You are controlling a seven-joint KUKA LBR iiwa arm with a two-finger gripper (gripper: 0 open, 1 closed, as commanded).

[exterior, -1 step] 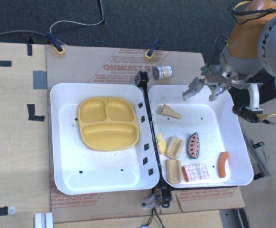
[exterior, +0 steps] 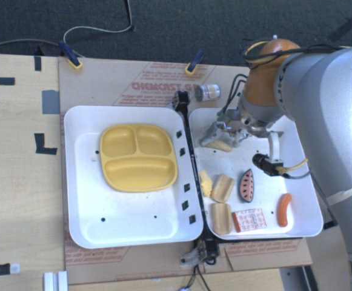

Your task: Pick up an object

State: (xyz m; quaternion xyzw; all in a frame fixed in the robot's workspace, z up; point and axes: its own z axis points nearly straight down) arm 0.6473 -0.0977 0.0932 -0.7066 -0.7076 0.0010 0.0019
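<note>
camera view: i see the left bin (exterior: 79,223) holding a yellow divided plate (exterior: 138,157); right bin (exterior: 303,223), toy foods; gripper (exterior: 219,139) on a tan piece (exterior: 223,145), finger spread i cannot tell.

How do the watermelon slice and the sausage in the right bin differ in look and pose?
The watermelon slice is red with dark seeds and a green rind edge; the sausage is plain orange-red. The watermelon slice is a flat wedge, while the sausage is a rounded, slightly curved rod. The watermelon slice lies nearer the bin's middle; the sausage lies closer to the right bin's outer corner. Both lie roughly lengthwise up the view, apart from each other.
</note>
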